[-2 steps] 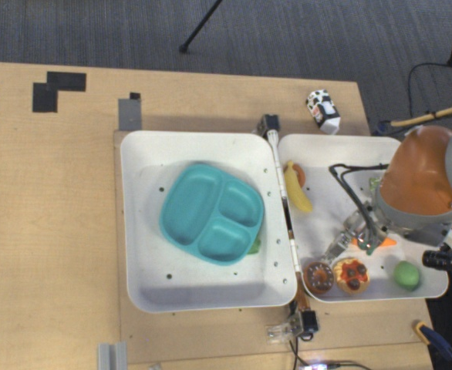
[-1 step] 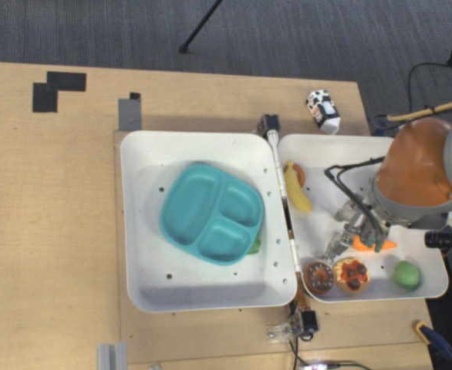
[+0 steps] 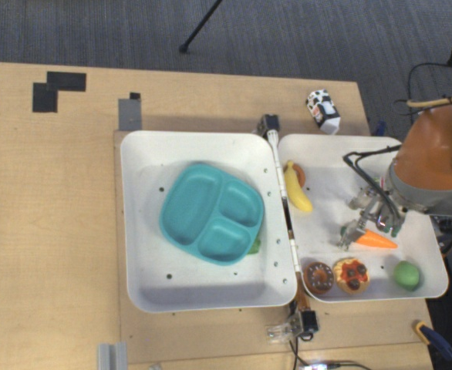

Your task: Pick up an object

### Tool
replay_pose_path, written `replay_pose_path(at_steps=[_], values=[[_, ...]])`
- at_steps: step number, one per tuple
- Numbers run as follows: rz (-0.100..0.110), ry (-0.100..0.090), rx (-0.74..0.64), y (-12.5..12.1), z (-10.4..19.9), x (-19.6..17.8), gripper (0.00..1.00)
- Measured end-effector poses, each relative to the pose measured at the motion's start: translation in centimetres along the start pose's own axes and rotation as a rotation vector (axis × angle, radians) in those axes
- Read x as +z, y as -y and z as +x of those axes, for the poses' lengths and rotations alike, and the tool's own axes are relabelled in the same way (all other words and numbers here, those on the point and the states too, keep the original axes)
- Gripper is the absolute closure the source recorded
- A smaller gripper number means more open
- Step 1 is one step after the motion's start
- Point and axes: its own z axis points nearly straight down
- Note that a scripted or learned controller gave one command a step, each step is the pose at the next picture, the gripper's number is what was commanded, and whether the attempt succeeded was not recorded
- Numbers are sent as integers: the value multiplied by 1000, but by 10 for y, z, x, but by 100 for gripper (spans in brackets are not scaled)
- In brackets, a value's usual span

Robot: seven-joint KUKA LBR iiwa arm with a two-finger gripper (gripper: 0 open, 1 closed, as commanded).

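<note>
The left bin (image 3: 145, 206) holds a teal divided plate (image 3: 213, 213), centre frame; the end effector (image 3: 362, 226), right of centre, whether gripping cannot be told, hangs just beside the orange carrot (image 3: 379, 240) in the right bin (image 3: 326, 164); a banana (image 3: 296, 191) lies upper left of it.

A pale wooden bench (image 3: 48, 230) stands on grey carpet (image 3: 210, 14) crossed by a black pole (image 3: 210, 14).
</note>
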Motion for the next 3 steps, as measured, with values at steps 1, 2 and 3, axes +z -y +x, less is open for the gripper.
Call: replay_pose_path(at_steps=[1, 2, 3], values=[[0, -4, -315, -12, -28, 1, 0], [-1, 4, -508, -13, 23, -1, 0], [-2, 12, -799, -10, 66, -2, 0]])
